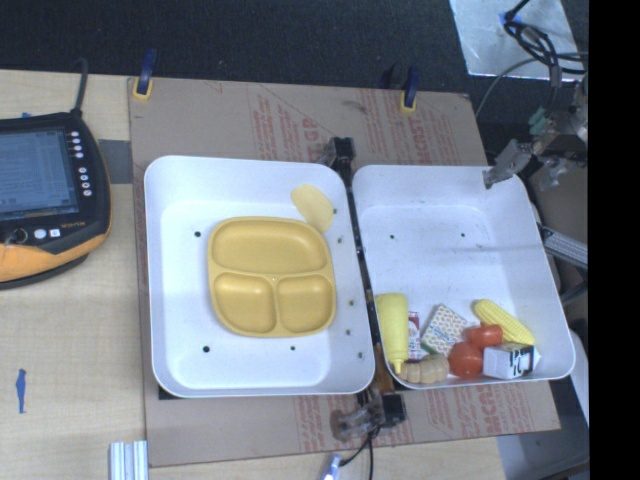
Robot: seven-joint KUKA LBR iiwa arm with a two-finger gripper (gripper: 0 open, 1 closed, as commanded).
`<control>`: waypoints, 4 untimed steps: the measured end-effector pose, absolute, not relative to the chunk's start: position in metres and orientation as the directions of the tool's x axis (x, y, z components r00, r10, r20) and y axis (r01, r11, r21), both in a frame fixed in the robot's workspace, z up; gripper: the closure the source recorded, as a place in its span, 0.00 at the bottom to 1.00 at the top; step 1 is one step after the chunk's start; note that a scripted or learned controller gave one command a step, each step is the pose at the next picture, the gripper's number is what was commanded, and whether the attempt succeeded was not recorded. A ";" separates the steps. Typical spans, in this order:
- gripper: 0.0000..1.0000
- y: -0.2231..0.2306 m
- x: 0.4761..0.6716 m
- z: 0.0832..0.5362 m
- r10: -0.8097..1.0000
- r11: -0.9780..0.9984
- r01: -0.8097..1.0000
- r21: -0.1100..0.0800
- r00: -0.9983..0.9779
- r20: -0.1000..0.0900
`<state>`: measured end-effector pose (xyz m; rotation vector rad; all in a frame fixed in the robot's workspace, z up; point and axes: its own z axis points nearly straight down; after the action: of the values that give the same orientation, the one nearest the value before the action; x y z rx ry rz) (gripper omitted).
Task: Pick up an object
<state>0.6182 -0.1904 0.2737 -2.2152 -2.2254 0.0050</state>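
Gripper (497,173) at right bin's (450,258) far corner, blurred, finger state impossible to tell.

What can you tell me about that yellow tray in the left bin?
The tray is a pale yellow, plastic-looking dish with rounded corners and a raised rim. It is divided into three compartments: one wide section along the far side and two smaller ones along the near side. All three look bare. It lies flat, slightly turned, near the middle of the left bin. A small pale yellow piece lies at its far right corner; whether they touch is hard to tell.
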 end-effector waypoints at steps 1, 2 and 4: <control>0.00 -0.117 0.560 0.168 1.000 0.006 1.000 -0.006 -0.006 0.000; 0.00 -0.097 0.606 0.091 1.000 0.006 1.000 -0.005 -0.006 -0.002; 0.00 -0.087 0.657 0.193 1.000 0.005 1.000 -0.002 -0.005 0.002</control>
<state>0.6568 -0.0873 0.1926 -2.2138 -2.2254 0.0000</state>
